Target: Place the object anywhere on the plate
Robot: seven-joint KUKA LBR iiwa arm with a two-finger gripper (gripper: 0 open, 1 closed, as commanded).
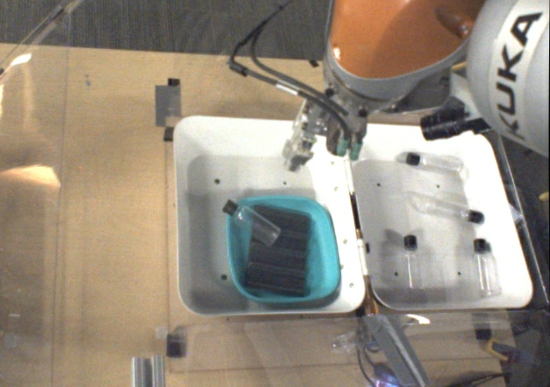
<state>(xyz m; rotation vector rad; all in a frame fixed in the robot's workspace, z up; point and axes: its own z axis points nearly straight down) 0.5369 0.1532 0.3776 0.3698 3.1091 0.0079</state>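
Your vial (pixel 253 222) already lies on the teal plate (pixel 324 239) in the left bin (pixel 193 230), so the placing looks done; the pincer (pixel 302 146) hangs above, apart and holding nothing.

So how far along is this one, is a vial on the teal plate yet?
Done, by the look of it: one clear vial with a black cap lies on the teal plate in the left bin. In hand: the gripper hangs above that bin's back edge. Left: nothing obvious; four more vials lie in the right bin.
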